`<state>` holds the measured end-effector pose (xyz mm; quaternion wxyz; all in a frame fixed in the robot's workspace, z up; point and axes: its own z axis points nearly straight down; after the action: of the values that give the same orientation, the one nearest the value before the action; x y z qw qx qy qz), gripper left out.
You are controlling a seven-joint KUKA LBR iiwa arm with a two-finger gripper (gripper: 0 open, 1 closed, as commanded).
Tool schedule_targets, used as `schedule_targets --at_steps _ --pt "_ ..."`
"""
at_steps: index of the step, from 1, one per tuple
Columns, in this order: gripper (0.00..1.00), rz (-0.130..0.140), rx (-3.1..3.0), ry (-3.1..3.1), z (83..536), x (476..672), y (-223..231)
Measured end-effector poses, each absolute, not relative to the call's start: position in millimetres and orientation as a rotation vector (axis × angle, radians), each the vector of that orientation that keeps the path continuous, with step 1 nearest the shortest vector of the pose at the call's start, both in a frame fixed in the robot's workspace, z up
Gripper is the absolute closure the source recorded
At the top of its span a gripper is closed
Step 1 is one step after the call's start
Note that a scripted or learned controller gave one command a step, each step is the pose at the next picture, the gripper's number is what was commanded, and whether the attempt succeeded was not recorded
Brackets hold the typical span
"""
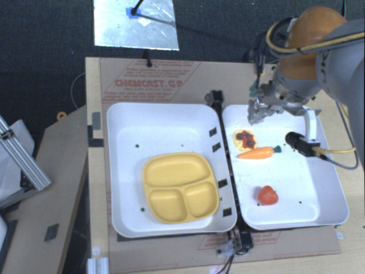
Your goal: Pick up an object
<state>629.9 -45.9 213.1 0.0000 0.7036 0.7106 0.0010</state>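
In the right bin (325,201) lie an orange carrot with a green end (256,153), a small yellow piece with a dark red topping (244,137) just above it, and a red tomato-like piece (267,195) nearer the front. My gripper (258,114) hangs over the bin's far left corner, a little above and behind the yellow piece. Nothing shows between its fingers. The left bin (122,153) holds a yellow tray with three compartments (179,186).
A black divider strip (223,153) runs between the two bins. A shiny metal sheet (136,16) lies behind the bench on dark carpet. An aluminium frame piece (23,158) stands at the far left.
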Motion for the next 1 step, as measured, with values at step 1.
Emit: schedule_targets --at_steps 1 --pt "1.0 0.007 2.207 2.233 222.3 641.7 16.3"
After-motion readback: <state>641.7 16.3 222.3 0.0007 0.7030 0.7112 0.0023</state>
